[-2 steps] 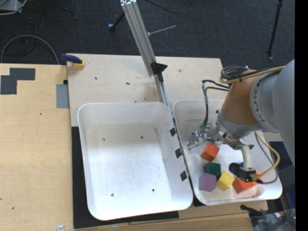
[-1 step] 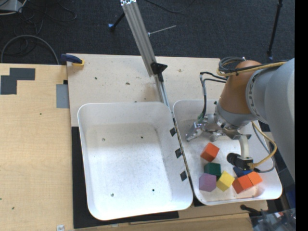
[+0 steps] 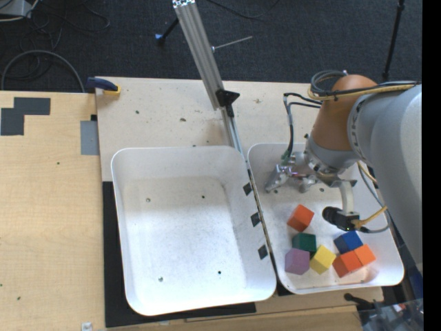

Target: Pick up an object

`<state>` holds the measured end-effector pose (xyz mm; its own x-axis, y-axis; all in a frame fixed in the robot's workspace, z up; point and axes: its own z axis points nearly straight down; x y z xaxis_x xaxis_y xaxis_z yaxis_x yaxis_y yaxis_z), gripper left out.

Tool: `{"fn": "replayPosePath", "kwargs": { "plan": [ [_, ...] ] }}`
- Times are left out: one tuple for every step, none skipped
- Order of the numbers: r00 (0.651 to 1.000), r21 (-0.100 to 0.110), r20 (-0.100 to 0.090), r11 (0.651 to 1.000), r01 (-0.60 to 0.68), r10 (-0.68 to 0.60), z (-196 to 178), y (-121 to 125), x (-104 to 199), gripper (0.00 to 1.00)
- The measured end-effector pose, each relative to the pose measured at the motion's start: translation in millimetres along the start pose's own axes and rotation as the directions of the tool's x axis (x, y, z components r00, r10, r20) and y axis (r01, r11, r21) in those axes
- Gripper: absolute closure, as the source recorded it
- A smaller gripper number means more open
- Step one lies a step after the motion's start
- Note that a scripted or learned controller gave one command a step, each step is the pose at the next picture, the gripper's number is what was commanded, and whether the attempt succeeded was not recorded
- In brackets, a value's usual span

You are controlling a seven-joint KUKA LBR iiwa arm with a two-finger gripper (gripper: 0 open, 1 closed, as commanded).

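slanted aluminium rail [image 3: 207, 61], blue clamp [image 3: 103, 85]

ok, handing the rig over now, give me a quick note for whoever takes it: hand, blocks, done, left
Hand: over the upper left part of the right bin, nothing seen between its fingers; open or shut can't be told.
Blocks, all in the right bin: orange block nearest the hand, green block, purple block, yellow block, blue block, and a second orange block.
Left bin sits beside it.
Done: nothing picked yet.
Left: grasp one block and lift it.
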<state>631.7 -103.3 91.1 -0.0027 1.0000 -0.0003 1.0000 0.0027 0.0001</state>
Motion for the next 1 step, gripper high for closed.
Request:
{"fn": "replayPosePath", "kwargs": {
  "plan": [
    [1.0, 0.0, 0.0, 1.0, 0.002, -0.002, 0.5, 26.7, -0.8, 0.0]
  ]
}}
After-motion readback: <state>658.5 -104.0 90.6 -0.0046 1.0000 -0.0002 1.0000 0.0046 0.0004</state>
